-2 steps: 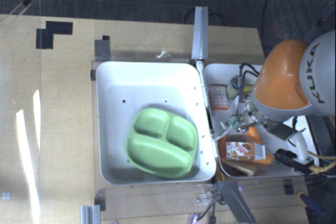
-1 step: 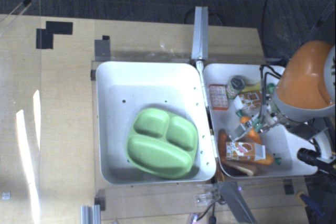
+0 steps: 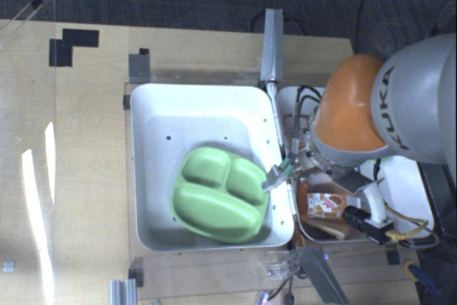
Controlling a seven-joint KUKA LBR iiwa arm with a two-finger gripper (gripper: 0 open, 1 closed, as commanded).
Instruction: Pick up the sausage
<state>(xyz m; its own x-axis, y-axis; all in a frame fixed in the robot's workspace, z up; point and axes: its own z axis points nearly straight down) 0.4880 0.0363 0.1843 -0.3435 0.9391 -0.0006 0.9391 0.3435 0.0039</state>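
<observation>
A dark brown sausage-like piece [image 3: 323,230] lies along the near wall of the right bin [image 3: 285,105], partly under the arm. Just above it sits a red-brown printed packet [image 3: 325,204]. The grey arm with its orange band [image 3: 348,111] covers most of the right bin. My gripper [image 3: 278,174] reaches down at the divider between the two bins, its tip over the right edge of a green divided plate [image 3: 218,193]. It is to the left of the sausage and apart from it. I see nothing held in it.
The green plate fills the near half of the left bin [image 3: 153,153]. A metal post [image 3: 272,46] stands at the back between the bins. The wooden bench [image 3: 64,175] stretches off to the left.
</observation>
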